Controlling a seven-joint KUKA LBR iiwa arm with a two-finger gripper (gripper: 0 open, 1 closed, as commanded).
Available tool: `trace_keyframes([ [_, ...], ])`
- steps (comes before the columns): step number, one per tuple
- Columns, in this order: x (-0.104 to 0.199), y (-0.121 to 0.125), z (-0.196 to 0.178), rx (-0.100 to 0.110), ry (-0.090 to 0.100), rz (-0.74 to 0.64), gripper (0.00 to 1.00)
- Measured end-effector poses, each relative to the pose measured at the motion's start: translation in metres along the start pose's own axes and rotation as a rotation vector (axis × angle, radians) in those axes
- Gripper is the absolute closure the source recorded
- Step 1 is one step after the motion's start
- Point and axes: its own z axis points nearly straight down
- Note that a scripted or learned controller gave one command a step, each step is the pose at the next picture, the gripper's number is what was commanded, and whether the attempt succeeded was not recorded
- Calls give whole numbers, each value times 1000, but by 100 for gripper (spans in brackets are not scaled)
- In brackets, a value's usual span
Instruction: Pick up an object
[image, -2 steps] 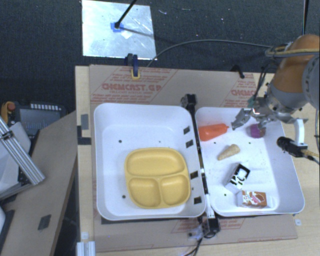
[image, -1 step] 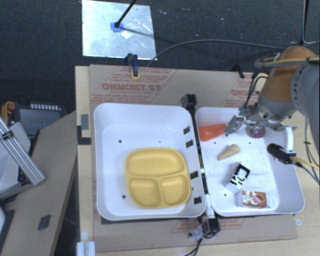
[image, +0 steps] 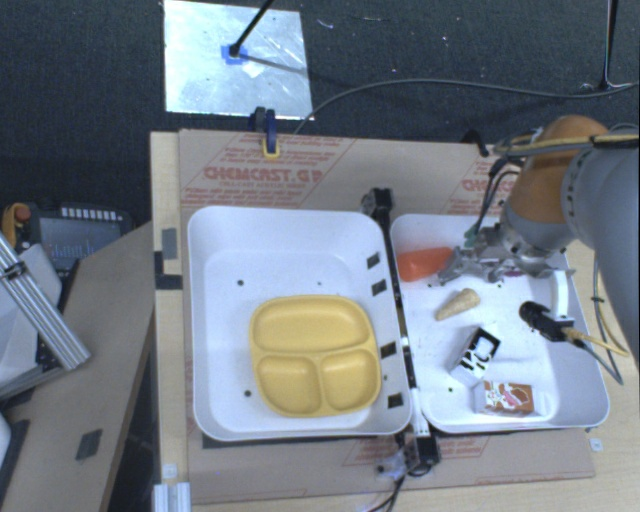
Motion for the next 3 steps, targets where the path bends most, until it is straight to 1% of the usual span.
trace_keyframes([
  [1,0,2,-14,-7,-1,-1,100],
  [2,-1,4,-80,-11,-2,0,100],
  [3,5,3,-126,-10,-1,-1,100],
])
